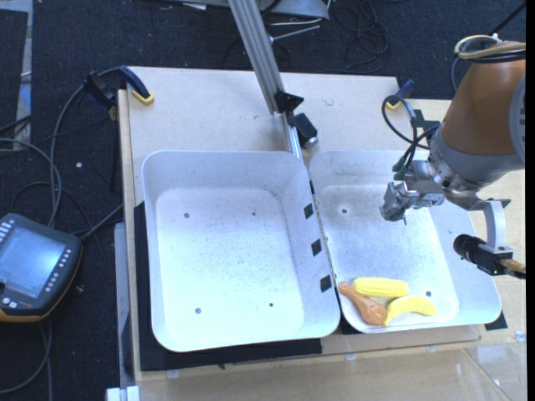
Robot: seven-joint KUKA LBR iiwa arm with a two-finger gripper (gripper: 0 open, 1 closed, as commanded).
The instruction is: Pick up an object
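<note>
Near the lower edge of the frame, the front rims of both bins are cut by the bench edge. The right bin point(368, 182) holds three small items clustered at its near wall: a yellow corn cob point(381, 286), a yellow banana point(411, 307) just right of and below it, and an orange-brown wooden spoon-like piece point(366, 305) touching the corn's left underside. Where one item ends and the next begins is hard to make out; the three overlap or touch.

The left bin point(226, 249), mid-left of the frame, shows only speckled white floor and small dark dots.

The gripper point(394, 210) hangs over the middle of the right bin, in the right-centre of the frame. It is small and grey against the white floor; I cannot tell how it is set. Nothing is visibly in it. The three items lie well apart from it, lower in the frame, toward the near wall.

The arm point(489, 115) enters from the right edge and is cut off there; its orange band fills the upper right. Cables loop beside the wrist.

Farther back, a slanted aluminium mast point(259, 44) rises from the junction of the bins to the top edge. A teach pendant point(33, 266) lies at the far left, partly cropped.
</note>
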